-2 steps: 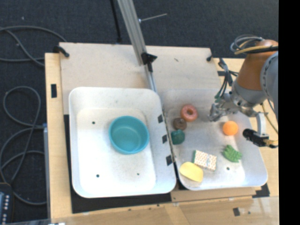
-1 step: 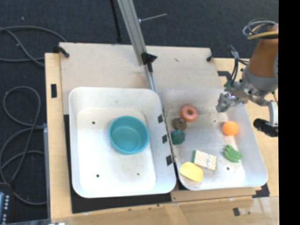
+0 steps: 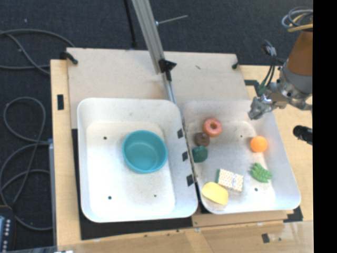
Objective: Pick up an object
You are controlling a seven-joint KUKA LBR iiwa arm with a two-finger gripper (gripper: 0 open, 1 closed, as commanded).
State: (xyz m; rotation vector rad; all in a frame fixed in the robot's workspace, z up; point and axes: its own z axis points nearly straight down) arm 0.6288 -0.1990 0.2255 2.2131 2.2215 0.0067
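Two white bins: the left bin [image 3: 95,194] faintly speckled with grey and holding a teal-blue bowl [image 3: 145,151], the right bin [image 3: 284,188] the same white. In the right bin, a pink ring [image 3: 212,127] with a darker centre, a dull brown lump [image 3: 201,138], a dark green block [image 3: 199,154], an orange ball [image 3: 258,144], a bright green ridged piece [image 3: 260,173], a pale yellow piece [image 3: 215,193], and a small box [image 3: 230,180] patterned in cream with orange and green dots. Around them, a pale beige bench [image 3: 116,73], dark grey speckled carpet [image 3: 31,15] crossed by black cables [image 3: 21,120], a silver metal pole [image 3: 147,20], and a grey arm [image 3: 297,73] with an orange band.
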